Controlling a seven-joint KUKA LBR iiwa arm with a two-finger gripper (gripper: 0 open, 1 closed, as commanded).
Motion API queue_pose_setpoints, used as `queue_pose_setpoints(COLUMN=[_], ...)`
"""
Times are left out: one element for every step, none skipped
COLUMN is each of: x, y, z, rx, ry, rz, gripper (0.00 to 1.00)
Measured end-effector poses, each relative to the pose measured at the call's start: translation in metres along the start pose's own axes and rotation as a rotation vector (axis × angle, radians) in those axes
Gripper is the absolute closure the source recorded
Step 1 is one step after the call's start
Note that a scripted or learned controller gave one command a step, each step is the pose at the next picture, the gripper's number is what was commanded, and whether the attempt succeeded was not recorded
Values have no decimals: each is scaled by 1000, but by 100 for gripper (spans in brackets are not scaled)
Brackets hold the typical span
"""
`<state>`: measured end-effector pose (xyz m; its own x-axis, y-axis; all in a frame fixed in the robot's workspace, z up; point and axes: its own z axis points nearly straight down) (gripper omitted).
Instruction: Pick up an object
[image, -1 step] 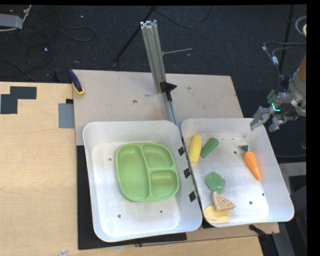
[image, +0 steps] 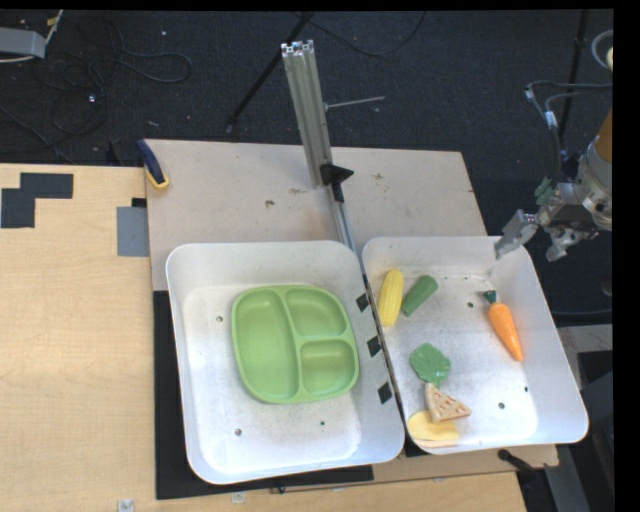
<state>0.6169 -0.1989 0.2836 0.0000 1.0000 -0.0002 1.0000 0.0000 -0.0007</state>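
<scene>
The right bin (image: 545, 300) holds a yellow corn cob (image: 390, 296), a green pickle (image: 419, 294), an orange carrot (image: 504, 329), a green leafy piece (image: 430, 362), a wedge of sandwich (image: 445, 405) and a yellow piece (image: 431, 431) at its front edge. My gripper (image: 535, 238) hangs above the bin's far right corner, up and right of the carrot. Its fingers (image: 514, 233) are spread apart with nothing between them.
The left bin (image: 200, 290) holds a green divided plate (image: 296, 343). A metal post (image: 308, 110) rises behind the bins. A blue-and-yellow tool (image: 153, 163) lies at the board's far left corner. Cables run across the dark floor behind.
</scene>
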Motion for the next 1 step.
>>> queue_pose_setpoints(x=[6], y=[2], z=[47], rx=[5], ry=[2], rz=[-1], gripper=[0])
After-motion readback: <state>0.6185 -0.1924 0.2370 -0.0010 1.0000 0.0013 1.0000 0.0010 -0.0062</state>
